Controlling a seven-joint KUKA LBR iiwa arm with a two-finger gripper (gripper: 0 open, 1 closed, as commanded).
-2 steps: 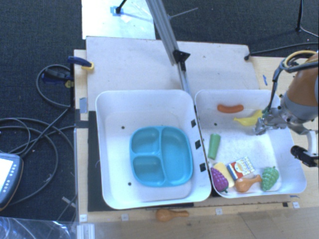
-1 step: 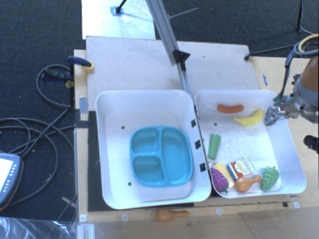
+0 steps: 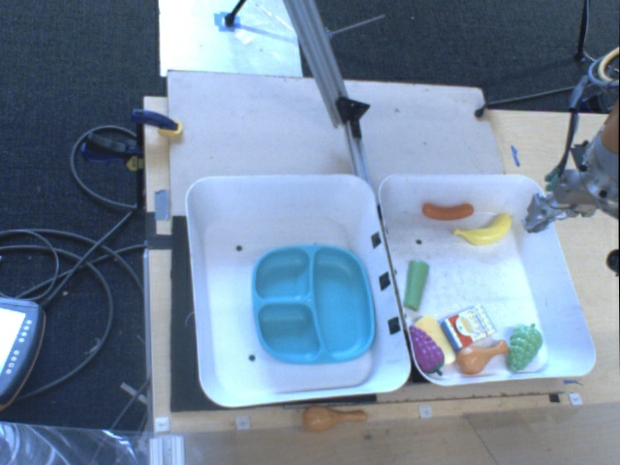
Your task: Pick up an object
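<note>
Dark carpet surrounded the worktop [image 3: 252, 124]. Toy foods lay loose in the right bin [image 3: 567, 289], ready for picking: sausage [image 3: 448, 210], banana [image 3: 485, 230], grapes [image 3: 425, 348]. The tool [image 3: 539, 215] hovered just beside the banana at the bin's edge; its state could not be determined, the arm being cut off.

We see two bins [image 3: 291, 197] of smooth white plastic, faintly glossy, on a pale matt wooden worktop [image 3: 407, 114]. The blue tray [image 3: 313, 304] looks like smooth moulded plastic, and the banana [image 3: 484, 231] and sausage [image 3: 448, 210] look like shiny plastic. The floor carpet [image 3: 68, 56] seems dark and rough
</note>
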